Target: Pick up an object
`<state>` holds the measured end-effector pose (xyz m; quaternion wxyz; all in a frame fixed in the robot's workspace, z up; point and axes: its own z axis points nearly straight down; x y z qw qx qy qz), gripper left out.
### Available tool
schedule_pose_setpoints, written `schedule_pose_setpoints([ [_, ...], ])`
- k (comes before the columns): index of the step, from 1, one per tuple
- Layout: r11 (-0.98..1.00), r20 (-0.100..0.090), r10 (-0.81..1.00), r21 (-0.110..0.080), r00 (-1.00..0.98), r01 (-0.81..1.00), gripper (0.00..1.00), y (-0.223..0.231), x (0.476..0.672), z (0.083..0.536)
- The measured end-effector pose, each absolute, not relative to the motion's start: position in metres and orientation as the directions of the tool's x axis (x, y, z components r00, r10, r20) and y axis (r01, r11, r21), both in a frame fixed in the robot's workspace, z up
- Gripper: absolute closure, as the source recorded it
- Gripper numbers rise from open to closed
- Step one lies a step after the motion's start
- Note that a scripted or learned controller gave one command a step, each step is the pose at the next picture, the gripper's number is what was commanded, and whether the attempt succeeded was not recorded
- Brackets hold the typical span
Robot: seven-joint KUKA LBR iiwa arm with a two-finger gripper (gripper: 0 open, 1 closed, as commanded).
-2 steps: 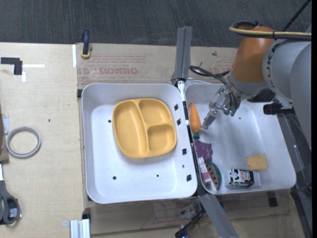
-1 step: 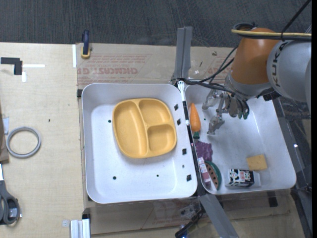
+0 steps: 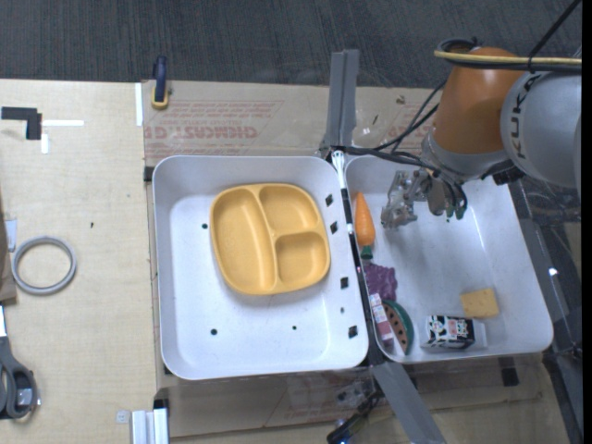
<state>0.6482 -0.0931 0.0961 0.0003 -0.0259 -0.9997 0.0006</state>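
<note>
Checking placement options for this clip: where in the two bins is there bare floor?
Left bin: bare strip in front of the yellow tray. Right bin: open middle between the tool and sponge. Crowded: its left wall, with carrot, grapes, watermelon slice, and milk carton nearby.

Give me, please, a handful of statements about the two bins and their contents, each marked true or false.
1. The yellow divided plate lies in the left bin. True.
2. The carrot lies along the right bin's left wall. True.
3. The yellow sponge sits on the plate. False: it lies on the right bin's floor, above the small carton.
4. The gripper is over the left bin. False: it is over the right bin, near the carrot.
5. The roll of tape lies in the left bin. False: it lies on the bench, left of the bins.
</note>
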Motion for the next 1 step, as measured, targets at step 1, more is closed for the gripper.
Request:
schedule_pose_setpoints([
  [1,1.0,0.002,0.0,0.0,-1.0,0.0,1.0,-0.1016,0.6014,0.089],
])
